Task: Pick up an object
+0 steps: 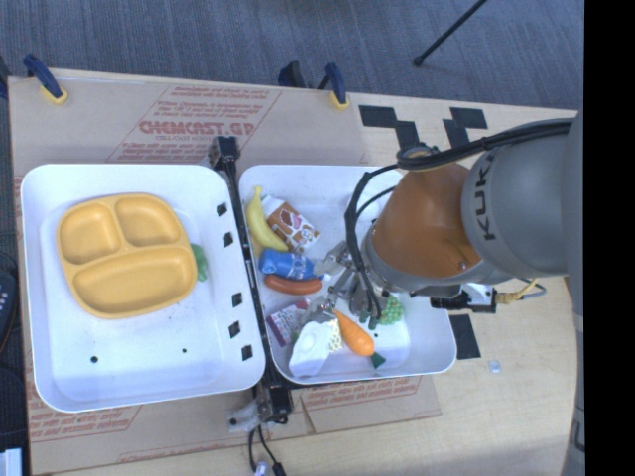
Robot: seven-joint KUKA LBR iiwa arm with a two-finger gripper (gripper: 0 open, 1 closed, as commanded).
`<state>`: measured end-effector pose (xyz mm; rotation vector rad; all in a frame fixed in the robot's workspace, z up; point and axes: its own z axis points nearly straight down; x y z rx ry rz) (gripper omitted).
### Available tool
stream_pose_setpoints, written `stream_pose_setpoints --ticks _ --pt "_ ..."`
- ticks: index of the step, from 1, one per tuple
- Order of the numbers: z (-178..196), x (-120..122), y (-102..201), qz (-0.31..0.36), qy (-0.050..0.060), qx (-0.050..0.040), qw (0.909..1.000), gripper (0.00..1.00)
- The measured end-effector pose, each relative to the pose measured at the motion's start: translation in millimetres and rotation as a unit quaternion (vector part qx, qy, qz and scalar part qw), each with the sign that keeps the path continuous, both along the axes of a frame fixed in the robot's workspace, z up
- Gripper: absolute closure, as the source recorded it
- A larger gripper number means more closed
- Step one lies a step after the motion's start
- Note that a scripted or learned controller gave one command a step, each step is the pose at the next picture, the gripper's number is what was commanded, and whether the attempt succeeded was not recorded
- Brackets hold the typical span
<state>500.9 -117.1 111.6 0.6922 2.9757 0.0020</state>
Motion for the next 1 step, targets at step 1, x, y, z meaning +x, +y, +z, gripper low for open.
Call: stream_pose_setpoints --ticks 1 --pt "0.2 0.2 0.2 0.008 0.000 -0.0006 1.0000 0.00"
